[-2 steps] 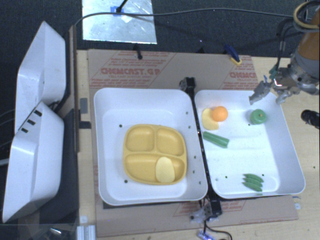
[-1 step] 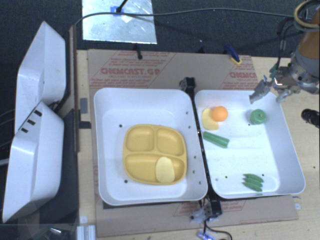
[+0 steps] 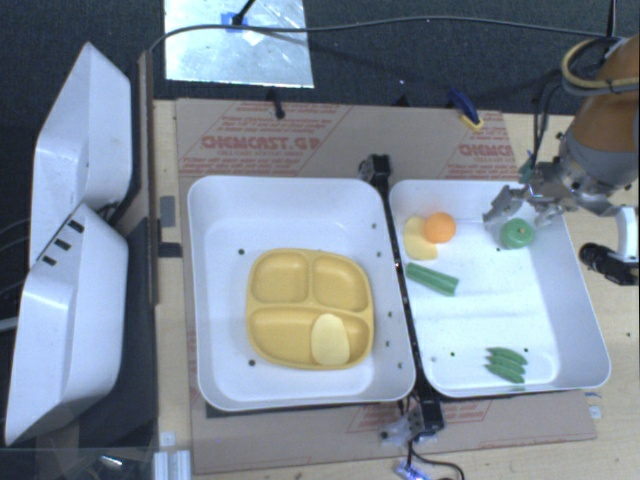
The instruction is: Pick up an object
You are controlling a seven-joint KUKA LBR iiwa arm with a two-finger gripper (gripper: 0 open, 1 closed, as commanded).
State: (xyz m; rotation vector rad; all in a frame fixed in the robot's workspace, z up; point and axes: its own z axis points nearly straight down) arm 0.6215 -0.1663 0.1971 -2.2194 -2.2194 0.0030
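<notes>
Camera view: end effector (image 3: 520,211) over right bin (image 3: 575,313), touching green round object (image 3: 517,233); opening cannot tell.

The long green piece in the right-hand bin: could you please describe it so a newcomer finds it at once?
Start at the right bin. Along its left wall, just below the orange ball, lies the long green piece. It is a single slanted stick, unlike the clustered green pods.

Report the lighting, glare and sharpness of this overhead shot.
Camera view: even, soft light with faint shadows; the white bins look nearly washed out; glare on the shiny metal sheet at top; the yellow tray and green pieces are fairly sharp; the end effector at the right bin's far corner is slightly blurred.
</notes>
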